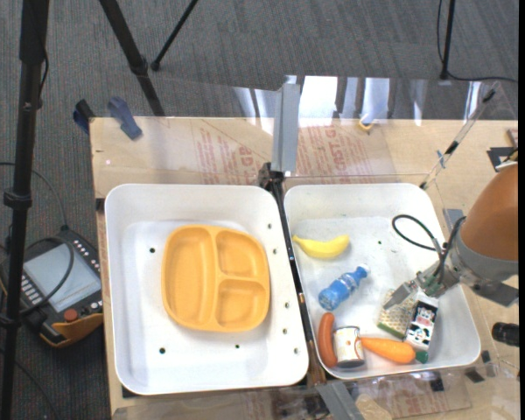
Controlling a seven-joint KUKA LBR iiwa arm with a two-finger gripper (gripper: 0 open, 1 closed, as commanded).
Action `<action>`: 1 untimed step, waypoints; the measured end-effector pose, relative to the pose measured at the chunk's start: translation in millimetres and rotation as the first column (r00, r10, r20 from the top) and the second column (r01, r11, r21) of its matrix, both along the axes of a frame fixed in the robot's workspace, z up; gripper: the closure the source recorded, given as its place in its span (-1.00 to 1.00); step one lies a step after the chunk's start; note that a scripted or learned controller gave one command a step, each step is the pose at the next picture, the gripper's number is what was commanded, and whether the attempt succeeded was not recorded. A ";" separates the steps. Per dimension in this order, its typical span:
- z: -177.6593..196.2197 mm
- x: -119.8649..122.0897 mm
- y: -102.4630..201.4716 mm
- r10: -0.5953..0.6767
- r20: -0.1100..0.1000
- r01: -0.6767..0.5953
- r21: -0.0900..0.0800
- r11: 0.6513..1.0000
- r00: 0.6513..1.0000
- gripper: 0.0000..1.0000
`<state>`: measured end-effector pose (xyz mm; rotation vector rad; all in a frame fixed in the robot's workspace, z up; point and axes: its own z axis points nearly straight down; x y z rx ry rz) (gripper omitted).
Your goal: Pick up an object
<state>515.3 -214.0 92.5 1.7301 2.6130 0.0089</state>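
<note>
Arm reaching into the right-hand bin, gripper (406, 292) low over the clutter at about four o'clock

From where I stand the gripper sits just above a small green-edged pad (392, 321) and a black-and-white carton (423, 321), both near the right bin's (367, 195) lower right corner; its fingers look narrowly parted with nothing seen between them, though I cannot tell for sure. An orange carrot (388, 349) lies at six o'clock from the gripper, touching a small can (347, 346), with a red sausage-shaped piece (327, 339) just beside it. A blue bottle (341, 288) lies at nine o'clock from the gripper, and a yellow banana (321, 247) at ten o'clock. The left bin (131, 208) holds a yellow divided plate (216, 277)
</note>
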 end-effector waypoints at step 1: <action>-7.0 92.3 78.4 -0.128 -0.013 0.128 0.001 0.992 0.992 -1.00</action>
